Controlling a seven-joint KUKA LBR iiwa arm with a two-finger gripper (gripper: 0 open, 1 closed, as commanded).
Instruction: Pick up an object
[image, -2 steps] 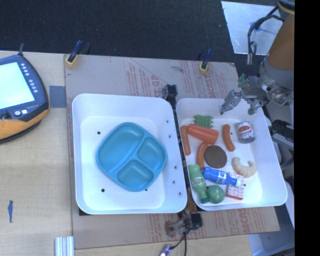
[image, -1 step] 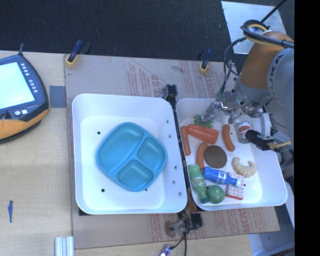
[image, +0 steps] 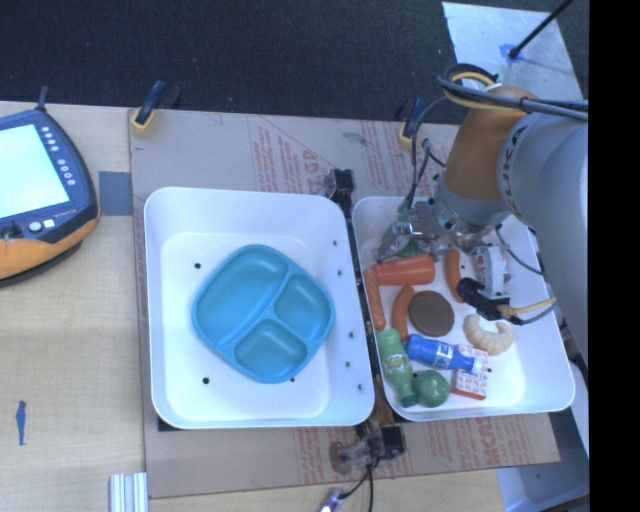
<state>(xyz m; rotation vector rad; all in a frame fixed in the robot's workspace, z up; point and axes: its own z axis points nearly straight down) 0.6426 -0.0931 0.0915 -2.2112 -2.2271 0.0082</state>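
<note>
My gripper (image: 418, 240) hangs low over the back of the right bin (image: 545, 395), just above an orange carrot-like piece (image: 403, 271). Its metal fingers are a blur against the bin wall. Below it lie a red sausage (image: 402, 306), a brown round patty (image: 432, 313), a thin orange stick (image: 373, 298), a green bottle (image: 394, 362), a green ball (image: 431, 388), a blue and white tube (image: 445, 353), a pale croissant-like piece (image: 488, 335) and a small red sausage (image: 453, 268).
The left bin (image: 170, 300) holds a blue divided plate (image: 264, 313). A teach pendant (image: 40, 195) lies at the bench's left edge. Clamps (image: 148, 108) sit at the board's back corners. Cables (image: 505, 300) trail over the right bin.
</note>
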